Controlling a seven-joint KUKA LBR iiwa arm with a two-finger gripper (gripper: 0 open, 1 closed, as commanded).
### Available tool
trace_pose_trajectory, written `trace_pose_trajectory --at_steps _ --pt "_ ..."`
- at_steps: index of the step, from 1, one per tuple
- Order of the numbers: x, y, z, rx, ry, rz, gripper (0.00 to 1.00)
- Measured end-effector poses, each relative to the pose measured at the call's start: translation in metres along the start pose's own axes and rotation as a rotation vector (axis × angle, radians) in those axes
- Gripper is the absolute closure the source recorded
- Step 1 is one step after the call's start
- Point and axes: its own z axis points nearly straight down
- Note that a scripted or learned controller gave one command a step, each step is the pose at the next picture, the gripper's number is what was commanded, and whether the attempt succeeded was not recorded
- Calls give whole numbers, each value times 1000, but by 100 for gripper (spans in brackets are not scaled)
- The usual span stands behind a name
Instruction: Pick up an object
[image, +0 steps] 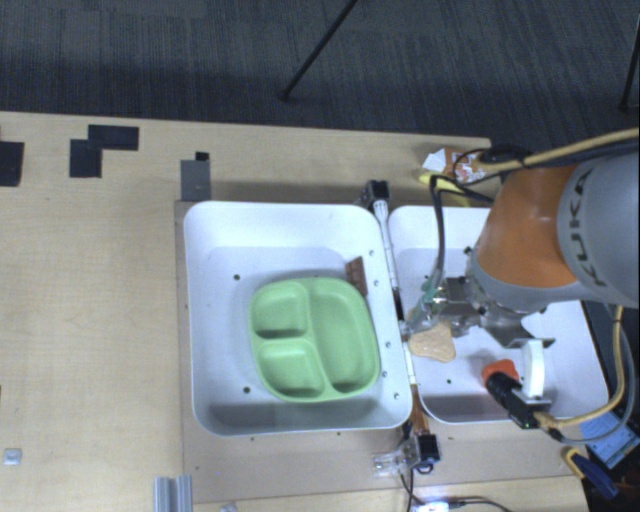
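Wooden bench, right bin (470, 405), tan flat object (434, 346) just below hand (432, 312), grip state unclear.

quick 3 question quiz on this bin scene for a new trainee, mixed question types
1. True or false: the green divided tray lies in the right bin.
2. How many compartments does the tray have?
3. The tan object lies: A) in the left bin, B) in the right bin by its left wall, C) on the bench.

Key: 1 false, it lies in the left bin; 2 three; 3 B, beneath the arm's wrist.
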Motion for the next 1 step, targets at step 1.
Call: trace_pose_trajectory --at_steps 1 --pt "-14 0 1 0 0 2 100"
